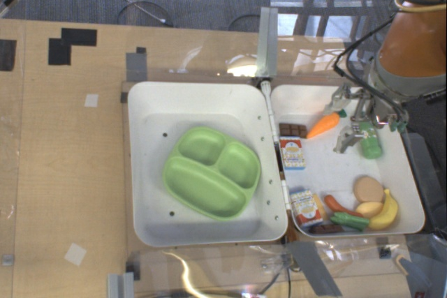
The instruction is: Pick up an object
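Note:
My gripper (355, 137) hangs over the back right part of the right bin (412, 178), its fingers (343, 143) apart with nothing seen between them. A small green object (371, 146) lies just to its right, close to one finger. An orange carrot (323, 125) lies just to its left. The arm's orange band (415, 38) rises above it at the right.
Also in the right bin are a chocolate bar (293, 130), two small cartons (293, 154) (306, 204), a brown round piece (368, 188), a banana (387, 211), and red and green vegetables (343, 214). A green divided plate (211, 171) fills the left bin (140, 150).

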